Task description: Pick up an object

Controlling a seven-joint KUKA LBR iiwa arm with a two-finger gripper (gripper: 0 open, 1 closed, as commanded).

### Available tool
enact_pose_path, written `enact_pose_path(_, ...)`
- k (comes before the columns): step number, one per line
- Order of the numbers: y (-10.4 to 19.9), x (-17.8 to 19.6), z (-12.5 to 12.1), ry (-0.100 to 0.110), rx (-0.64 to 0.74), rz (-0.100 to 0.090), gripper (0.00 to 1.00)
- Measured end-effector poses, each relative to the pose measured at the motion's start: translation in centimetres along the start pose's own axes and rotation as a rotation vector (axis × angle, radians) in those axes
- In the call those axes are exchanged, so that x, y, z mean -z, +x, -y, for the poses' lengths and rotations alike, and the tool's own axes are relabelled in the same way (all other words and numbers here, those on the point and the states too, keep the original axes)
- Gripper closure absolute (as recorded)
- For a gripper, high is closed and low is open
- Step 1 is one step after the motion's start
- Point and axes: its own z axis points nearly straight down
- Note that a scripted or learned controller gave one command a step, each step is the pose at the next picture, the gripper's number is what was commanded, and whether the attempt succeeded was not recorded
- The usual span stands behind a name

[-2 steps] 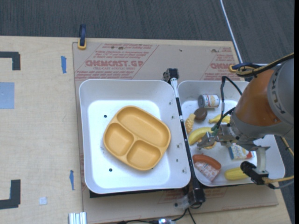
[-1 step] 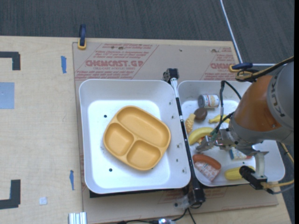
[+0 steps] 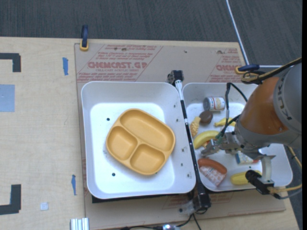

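Low, arm (image 3: 268,114) over right bin (image 3: 283,174), banana (image 3: 205,138)

Pale wooden bench (image 3: 38,143) under a printed cardboard sheet (image 3: 144,61) spread toward its right side, held by clamps at the sheet's far-left corner (image 3: 84,36) and near its far-right corner (image 3: 247,69). Two white bins side by side on the sheet: left bin (image 3: 96,143) and right bin (image 3: 283,169), touching along a shared middle edge. Black corner marks (image 3: 13,61) and blue tape strips (image 3: 65,66) along the bench's left portion.
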Motion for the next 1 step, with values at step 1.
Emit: enact_pose_path(1, 0.05, 0.02, 0.28, -0.002, 0.0, 0.0, 0.0)
